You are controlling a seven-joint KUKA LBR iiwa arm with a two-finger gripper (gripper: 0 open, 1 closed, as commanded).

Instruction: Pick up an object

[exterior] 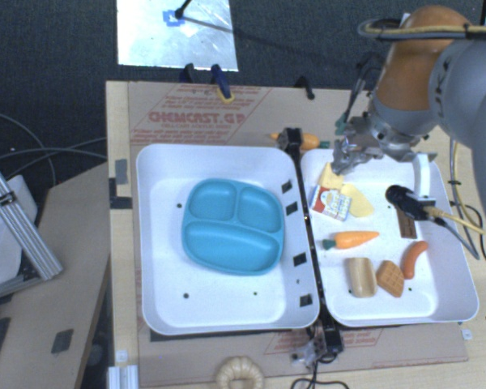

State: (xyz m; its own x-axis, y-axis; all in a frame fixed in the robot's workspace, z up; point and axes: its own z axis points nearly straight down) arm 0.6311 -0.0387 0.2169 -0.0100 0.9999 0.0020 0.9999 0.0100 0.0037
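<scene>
Seen from above: gripper [346, 159] low over far-left corner of right bin [454, 298], tips at yellow cheese wedge [333, 177]. Wedge just toward the near side of the tips, perhaps touching. Open or clenched: cannot tell. Orange carrot [352, 239] nearer the camera, long axis lying left-right.

dark carpeted floor [49, 47] around a cardboard-topped bench [202, 112], shiny foil sheet [176, 23] behind, aluminium frame [12, 225] at left
</scene>
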